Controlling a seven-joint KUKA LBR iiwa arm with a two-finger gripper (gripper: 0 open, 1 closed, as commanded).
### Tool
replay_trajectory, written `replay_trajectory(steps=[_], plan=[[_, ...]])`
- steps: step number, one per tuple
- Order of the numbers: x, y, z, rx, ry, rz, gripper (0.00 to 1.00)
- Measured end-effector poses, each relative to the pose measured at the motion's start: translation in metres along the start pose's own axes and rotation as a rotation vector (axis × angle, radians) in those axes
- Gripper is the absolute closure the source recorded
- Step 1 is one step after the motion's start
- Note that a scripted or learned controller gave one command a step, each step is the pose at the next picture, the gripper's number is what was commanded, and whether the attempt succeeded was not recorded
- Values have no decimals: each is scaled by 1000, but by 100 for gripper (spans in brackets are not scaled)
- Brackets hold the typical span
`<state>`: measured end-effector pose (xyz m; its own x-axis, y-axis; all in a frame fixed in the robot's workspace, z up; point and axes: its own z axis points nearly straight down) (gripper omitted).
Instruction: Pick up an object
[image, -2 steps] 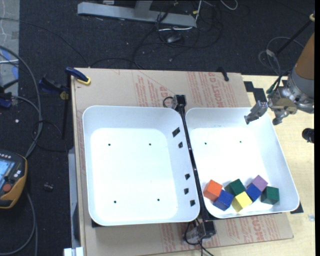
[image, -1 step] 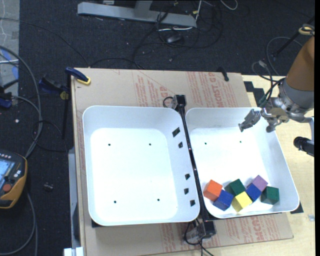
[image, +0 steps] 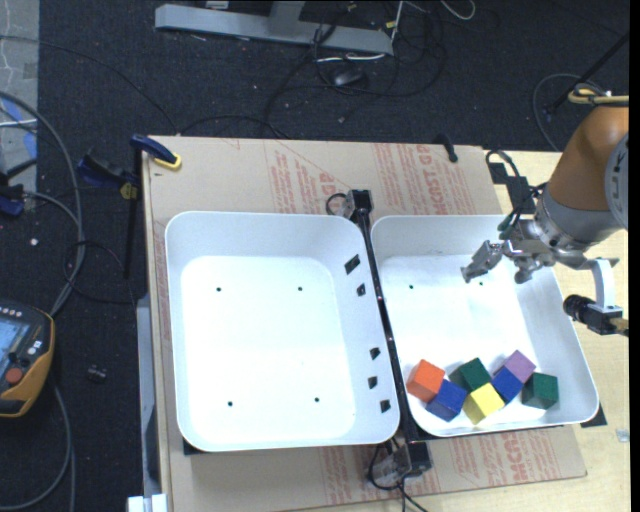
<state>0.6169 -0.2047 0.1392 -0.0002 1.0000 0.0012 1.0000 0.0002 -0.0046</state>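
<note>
While the pincer (image: 500, 262) hangs spread over the right bin (image: 572, 330) with nothing in it, the blocks sit bunched below it by the near rim: orange (image: 427, 379), blue (image: 448, 398), yellow (image: 484, 402), purple (image: 518, 366), two green (image: 470, 375). Red mirrored lettering on the desk (image: 260, 175) is unreadable.

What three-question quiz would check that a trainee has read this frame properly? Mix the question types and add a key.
1. True or false: the blocks lie in the left bin.
2. Which block is nearest the divider between the bins? A) purple block B) orange block C) yellow block
3. Fill in: the gripper hangs over the ___ part of the right bin, apart from the cluster.

Key: 1 false, since they lie at the right bin's near edge; 2 B; 3 far.
</note>
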Motion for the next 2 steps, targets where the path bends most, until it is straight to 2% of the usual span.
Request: replay_trajectory(steps=[1,2], plan=[[1,-1,53,0,0,0,0],[0,1,39,-6,-2,0,100]])
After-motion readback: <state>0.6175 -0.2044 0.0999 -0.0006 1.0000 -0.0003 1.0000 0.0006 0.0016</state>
